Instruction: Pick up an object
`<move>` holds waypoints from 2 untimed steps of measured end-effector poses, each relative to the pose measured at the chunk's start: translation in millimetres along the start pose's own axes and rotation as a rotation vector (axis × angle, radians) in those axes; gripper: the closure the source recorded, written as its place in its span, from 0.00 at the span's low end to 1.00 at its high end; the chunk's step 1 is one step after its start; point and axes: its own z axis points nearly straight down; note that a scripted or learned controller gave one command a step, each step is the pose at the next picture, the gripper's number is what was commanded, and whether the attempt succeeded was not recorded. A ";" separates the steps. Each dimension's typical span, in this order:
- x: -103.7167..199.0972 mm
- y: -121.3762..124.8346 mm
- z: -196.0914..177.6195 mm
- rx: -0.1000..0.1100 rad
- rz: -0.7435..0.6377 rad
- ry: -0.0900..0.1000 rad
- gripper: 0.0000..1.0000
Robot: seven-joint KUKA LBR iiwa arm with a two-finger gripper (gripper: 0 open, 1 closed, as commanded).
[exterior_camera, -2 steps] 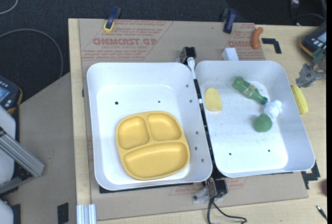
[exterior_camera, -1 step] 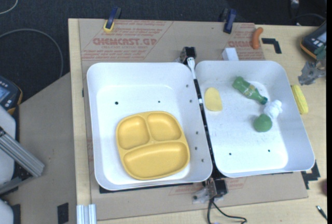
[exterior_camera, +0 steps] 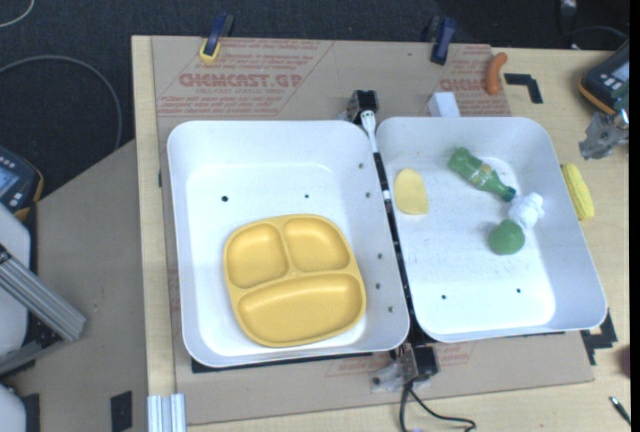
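Observation:
The right bin [exterior_camera: 470, 305] holds a green bottle [exterior_camera: 480, 173] lying on its side near the back. A pale yellow flat piece [exterior_camera: 411, 191] lies by the bin's left wall. A round green object [exterior_camera: 507, 238] sits mid-right, with a small white object [exterior_camera: 527, 209] touching its upper side. In the left bin [exterior_camera: 200, 170] a yellow divided plate [exterior_camera: 293, 277] with three compartments lies toward the front.
A yellow stick-shaped item [exterior_camera: 579, 191] rests on the right bin's right rim. An orange item [exterior_camera: 494, 73] lies on the bench behind the bins. Blue clamps [exterior_camera: 441, 38] hold the board's far edge. A small grey metal thing [exterior_camera: 603, 134] sits at the far right.

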 end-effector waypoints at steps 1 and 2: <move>-0.4 1.0 -10.6 -0.004 -0.001 -0.002 1.00; -0.9 1.9 -21.1 -0.007 -0.002 -0.005 1.00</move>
